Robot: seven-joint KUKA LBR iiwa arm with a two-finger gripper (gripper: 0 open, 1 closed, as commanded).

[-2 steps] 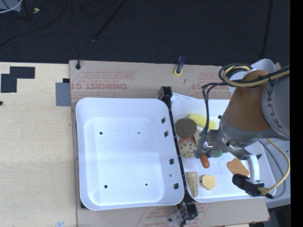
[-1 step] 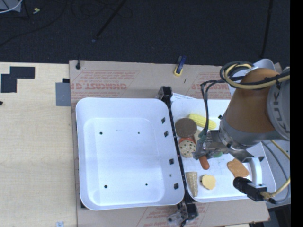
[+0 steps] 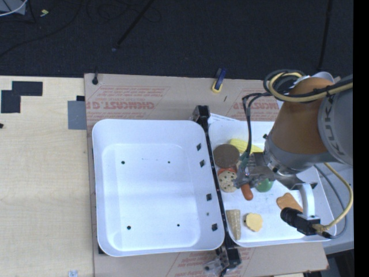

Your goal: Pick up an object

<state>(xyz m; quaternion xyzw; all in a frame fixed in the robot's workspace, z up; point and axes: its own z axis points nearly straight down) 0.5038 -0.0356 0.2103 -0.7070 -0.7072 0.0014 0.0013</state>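
Arm's claw [image 3: 249, 175] is reaching down into the cluttered right white bin [image 3: 323, 224]; can't tell how its grip is set.

Grey arm with orange band [image 3: 300, 117] is hanging over the right bin, claw low among small toy foods: round brown disc [image 3: 225, 153], speckled cookie-like round piece [image 3: 226, 181], short orange-red sausage-shaped piece [image 3: 247, 192], green round piece [image 3: 264, 184], yellow piece [image 3: 238, 145] partly hidden behind the wrist. The sausage piece is lying just below the claw, touching or nearly so, can't say which. Nearer the front edge a tan cone [image 3: 233, 222], a yellow round lump [image 3: 253, 221] and an orange chunk [image 3: 287, 201] are sitting apart. Left white bin [image 3: 109, 154] is lying beside it on the cardboard-covered tabletop [image 3: 144, 97].
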